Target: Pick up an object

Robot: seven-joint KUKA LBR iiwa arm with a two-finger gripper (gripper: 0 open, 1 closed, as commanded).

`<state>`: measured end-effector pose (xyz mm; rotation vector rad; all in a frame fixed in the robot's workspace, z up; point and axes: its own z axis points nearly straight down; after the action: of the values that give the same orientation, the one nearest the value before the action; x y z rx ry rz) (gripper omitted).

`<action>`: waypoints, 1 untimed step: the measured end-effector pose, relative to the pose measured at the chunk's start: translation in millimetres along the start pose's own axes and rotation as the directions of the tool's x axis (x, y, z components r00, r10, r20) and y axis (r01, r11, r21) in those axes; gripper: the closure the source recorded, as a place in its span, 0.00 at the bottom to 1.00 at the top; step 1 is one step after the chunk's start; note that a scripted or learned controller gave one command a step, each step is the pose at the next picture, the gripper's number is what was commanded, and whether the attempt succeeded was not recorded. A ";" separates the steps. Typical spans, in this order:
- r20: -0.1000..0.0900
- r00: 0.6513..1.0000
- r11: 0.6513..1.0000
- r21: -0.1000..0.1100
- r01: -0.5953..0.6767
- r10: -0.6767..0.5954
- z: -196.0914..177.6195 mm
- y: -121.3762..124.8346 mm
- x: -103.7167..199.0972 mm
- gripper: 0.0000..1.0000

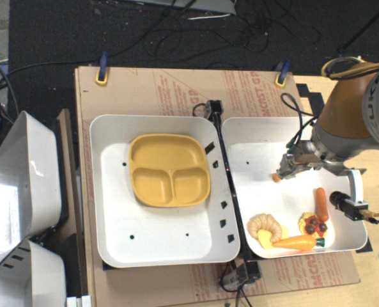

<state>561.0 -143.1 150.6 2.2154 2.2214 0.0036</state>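
Pick not yet achieved, by the look of it: claw (284,173) low in right bin (253,133), a small orange bit at its tip, grip state indeterminable; sausage (321,204), carrot (294,241) and croissant (264,223) lie apart below-right.

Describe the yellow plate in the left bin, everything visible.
The yellow plate is a rounded-square dish, plastic by its look, with a raised rim and three compartments: one wide one along the top, two smaller below. It lies flat, right side up, in the upper middle of the left bin, apart from its walls. Its compartments hold nothing.
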 end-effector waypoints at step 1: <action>0.001 1.000 1.000 0.000 0.000 0.000 -45.5 6.9 -4.8 1.00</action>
<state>567.7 -147.8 196.2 2.2151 2.2206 0.0033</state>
